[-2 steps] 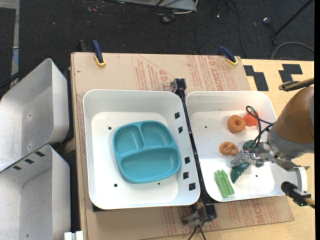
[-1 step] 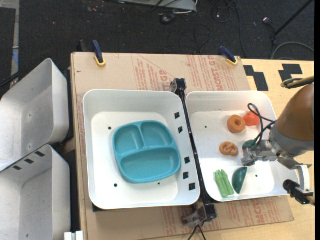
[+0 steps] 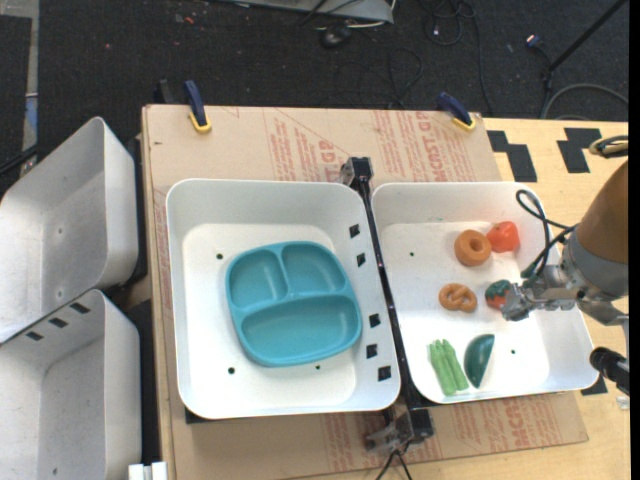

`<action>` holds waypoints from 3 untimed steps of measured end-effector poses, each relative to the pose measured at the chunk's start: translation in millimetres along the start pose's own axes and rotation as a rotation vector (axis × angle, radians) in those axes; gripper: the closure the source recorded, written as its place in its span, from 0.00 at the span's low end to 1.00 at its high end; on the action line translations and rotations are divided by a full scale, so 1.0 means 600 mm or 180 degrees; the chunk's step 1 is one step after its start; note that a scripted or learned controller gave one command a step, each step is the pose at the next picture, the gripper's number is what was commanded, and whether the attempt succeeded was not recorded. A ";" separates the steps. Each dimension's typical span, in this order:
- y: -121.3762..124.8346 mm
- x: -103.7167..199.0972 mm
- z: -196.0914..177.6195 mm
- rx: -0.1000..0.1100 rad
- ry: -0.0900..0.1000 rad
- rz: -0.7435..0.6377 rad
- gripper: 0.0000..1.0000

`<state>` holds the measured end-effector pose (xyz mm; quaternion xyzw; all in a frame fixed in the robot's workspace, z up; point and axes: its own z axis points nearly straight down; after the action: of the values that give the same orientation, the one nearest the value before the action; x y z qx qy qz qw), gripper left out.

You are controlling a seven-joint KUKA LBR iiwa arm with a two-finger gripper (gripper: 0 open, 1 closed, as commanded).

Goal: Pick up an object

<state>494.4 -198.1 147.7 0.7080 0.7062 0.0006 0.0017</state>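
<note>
small dark green-red object (image 3: 497,292), right bin, beside pretzel (image 3: 458,297)

Brown bench board (image 3: 300,148) carries two white bins side by side: left bin (image 3: 190,298), right bin (image 3: 420,203).

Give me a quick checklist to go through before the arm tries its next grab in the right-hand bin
1. Gripper inside the right bin: ok.
2. Something under it to grab: ok, a small dark green and red piece lies right at its tip.
3. Piece actually between the fingers: cannot tell, too small and partly covered.
4. Neighbours out of the way: not ok, the pretzel lies close on the left; the donut and red piece sit just above.
5. Green beans and dark green leaf shape apart from the gripper: ok.
6. Left bin's teal divided plate undisturbed: ok.
</note>
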 end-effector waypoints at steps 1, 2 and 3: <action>-0.004 0.000 -0.105 -0.0010 -0.0004 -0.0016 1.00; 0.008 0.008 -0.181 -0.0008 -0.0004 -0.0021 1.00; 0.036 0.088 -0.158 0.0013 0.0010 -0.0031 1.00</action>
<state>515.7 -145.4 242.8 0.7045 0.7097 0.0003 -0.0008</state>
